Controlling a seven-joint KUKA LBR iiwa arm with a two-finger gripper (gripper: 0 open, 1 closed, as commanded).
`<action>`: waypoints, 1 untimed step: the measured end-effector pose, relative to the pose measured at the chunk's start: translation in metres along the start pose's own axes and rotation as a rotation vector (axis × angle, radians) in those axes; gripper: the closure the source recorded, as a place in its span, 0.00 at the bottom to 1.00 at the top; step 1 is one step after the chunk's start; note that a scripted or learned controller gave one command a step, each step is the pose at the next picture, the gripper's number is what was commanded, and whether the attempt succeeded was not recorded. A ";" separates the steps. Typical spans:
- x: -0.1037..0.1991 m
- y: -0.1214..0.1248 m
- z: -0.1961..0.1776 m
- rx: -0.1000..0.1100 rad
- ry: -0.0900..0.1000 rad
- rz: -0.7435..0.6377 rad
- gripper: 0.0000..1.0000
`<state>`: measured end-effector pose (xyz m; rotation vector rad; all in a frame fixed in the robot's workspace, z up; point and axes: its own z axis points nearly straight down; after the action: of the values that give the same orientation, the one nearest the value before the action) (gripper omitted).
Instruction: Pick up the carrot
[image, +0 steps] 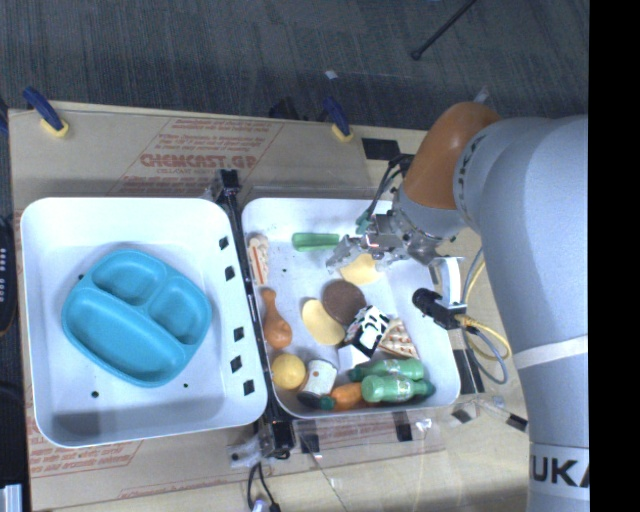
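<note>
The claw (368, 246) hangs over the far part of the right bin (300, 215), just above a pale yellow wedge-shaped piece (358, 270); whether it is apart or together cannot be told from this slant, and nothing can be seen gripped in it. The grey arm (520, 250) with its orange band (440, 150) comes in from the right side.

Nearest the camera, along the front wall of the right bin, the carrot (346, 396) lies small and orange, wedged between a white cylinder-like item (320, 378) and a green bottle-shaped toy (393, 384). It sits well apart from the claw. A yellow lemon-like ball (288, 371) rests beside the white item toward the left corner.

Further back come a slice with a lattice top (396, 342), a black and white object (368, 326), a yellow disc (320, 322), a brown disc (344, 298) and a brown drumstick-shaped toy (274, 322) by the left wall. At the far end lies a green stalk-like piece (316, 240).

The left bin (60, 420) holds a blue divided plate (138, 316). Both bins rest on the table (180, 150), with blue clamps (44, 110) at its far edge.
</note>
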<state>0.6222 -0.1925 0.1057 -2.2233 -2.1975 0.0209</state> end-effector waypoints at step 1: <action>0.000 0.004 -0.017 -0.010 -0.003 -0.008 1.00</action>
<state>0.6268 -0.1922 0.1227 -2.2208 -2.2124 0.0132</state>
